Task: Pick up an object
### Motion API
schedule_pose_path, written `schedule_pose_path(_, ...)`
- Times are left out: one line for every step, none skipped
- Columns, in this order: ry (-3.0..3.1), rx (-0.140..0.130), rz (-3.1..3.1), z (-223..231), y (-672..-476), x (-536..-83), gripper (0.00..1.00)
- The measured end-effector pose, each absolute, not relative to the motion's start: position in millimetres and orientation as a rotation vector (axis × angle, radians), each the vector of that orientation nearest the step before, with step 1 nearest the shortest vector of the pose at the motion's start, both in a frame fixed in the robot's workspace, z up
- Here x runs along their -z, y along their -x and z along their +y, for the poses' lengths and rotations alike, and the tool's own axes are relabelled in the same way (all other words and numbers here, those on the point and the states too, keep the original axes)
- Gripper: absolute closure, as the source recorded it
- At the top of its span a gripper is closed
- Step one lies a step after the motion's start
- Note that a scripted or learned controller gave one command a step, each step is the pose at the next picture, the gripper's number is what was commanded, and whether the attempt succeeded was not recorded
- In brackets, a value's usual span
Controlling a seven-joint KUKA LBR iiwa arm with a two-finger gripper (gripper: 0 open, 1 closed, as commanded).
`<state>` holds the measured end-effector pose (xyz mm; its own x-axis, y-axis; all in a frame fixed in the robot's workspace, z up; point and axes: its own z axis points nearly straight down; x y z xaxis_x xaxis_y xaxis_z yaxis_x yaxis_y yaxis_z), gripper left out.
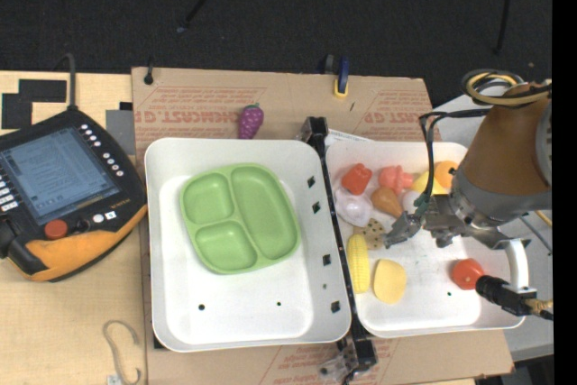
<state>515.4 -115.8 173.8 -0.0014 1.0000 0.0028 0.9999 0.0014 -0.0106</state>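
Note:
The right bin [424, 307] holds several toy foods: a red-orange piece [356, 179], a pink piece [393, 178], an orange-brown piece [388, 202], a pale lump [352, 210], a corn cob [358, 261], a pale yellow piece [389, 281], a red tomato-like piece [467, 273] and a yellow piece [440, 176] partly hidden by the arm. My gripper [403, 228] reaches in from the right and hangs low over the bin's middle, just below the orange-brown piece.
The left bin [180, 302] carries a green divided plate [240, 217]. A purple grape toy [250, 121] lies on the cardboard behind it. A teach pendant [63, 185] rests at the far left. A black divider [329, 230] separates the bins.

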Motion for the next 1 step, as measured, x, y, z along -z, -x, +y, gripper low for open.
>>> schedule_pose_path(2.215, -0.007, -2.218, -112.4, -522.3, -126.2, 0.0)
